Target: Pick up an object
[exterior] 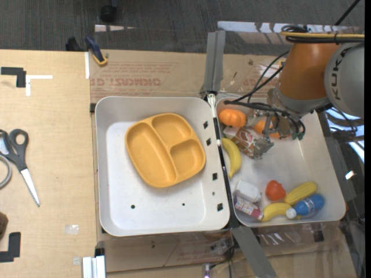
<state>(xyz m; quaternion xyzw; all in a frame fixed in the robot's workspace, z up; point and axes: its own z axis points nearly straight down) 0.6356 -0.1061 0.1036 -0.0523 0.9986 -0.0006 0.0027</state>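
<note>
Right bin (333,172) holds jumbled items: orange fruit (232,117) at far-left corner, banana (232,157) along left wall, wrapped packet (253,142) mid-far, red piece (275,189), yellow corn (301,192), blue bottle (308,206) near front.

- The grey arm casing (349,80) at the right edge carries dark letters "KU", cut off by the edge of the picture.
- The brown cardboard sheet (148,74) behind the left white bin bears faint red print, upside down and mirrored; its letters are too dim to make out with any certainty.
</note>
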